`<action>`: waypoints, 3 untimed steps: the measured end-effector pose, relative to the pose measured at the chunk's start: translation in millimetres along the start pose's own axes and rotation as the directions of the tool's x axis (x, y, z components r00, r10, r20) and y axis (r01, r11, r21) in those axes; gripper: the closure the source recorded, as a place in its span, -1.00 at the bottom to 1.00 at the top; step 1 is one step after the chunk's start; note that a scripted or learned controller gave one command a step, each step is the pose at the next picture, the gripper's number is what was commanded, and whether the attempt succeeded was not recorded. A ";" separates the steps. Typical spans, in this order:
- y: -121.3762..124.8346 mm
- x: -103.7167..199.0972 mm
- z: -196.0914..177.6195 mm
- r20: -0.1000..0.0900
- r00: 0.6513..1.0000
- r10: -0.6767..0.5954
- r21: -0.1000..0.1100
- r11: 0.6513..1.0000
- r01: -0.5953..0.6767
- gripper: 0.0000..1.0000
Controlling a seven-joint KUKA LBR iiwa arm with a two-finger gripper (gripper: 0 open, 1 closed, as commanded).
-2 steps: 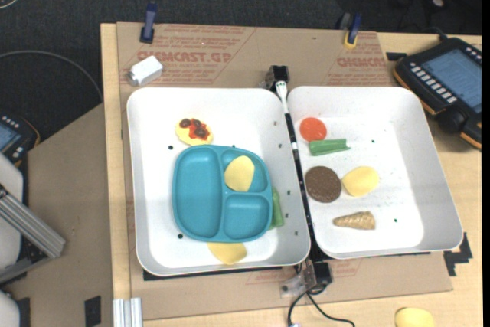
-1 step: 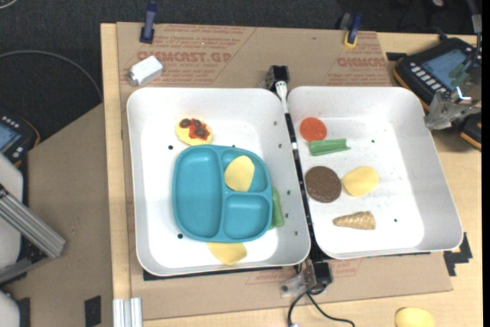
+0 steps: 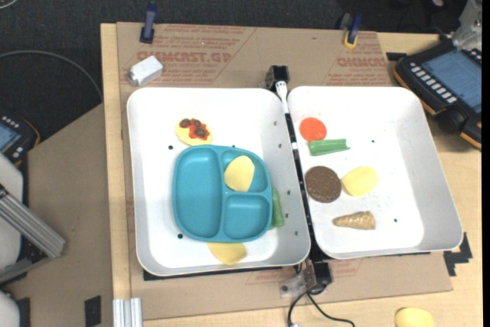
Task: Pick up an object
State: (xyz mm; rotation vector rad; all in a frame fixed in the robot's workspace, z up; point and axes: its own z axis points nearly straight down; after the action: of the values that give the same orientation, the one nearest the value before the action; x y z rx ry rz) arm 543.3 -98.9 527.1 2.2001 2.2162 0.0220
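Pick the yellow piece (image 3: 359,181) lying free near the right bin's (image 3: 406,107) middle, just beside the brown disc (image 3: 322,184); come straight down over it. I cannot tell the jaws' state.

Both white bins (image 3: 153,241) look like smooth, matt plastic; the teal tray (image 3: 200,195) is smooth plastic; the board (image 3: 230,50) beneath looks like brown cardboard.

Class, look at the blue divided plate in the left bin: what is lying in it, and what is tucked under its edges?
The blue plate holds one yellow piece in its upper-right compartment. A green item pokes out under its right edge, and a yellow item under its lower edge; the plate covers the rest of both.
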 end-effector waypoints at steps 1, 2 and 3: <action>-43.2 -20.6 162.2 -0.006 1.000 0.012 0.041 0.999 -0.012 1.00; 18.3 -69.4 214.5 -0.001 1.000 0.010 0.025 1.000 -0.010 1.00; -3.5 -42.4 42.2 0.002 1.000 0.004 0.000 1.000 -0.004 1.00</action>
State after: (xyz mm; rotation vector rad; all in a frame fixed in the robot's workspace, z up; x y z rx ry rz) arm 541.1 -141.4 485.0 2.2037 2.2109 0.0196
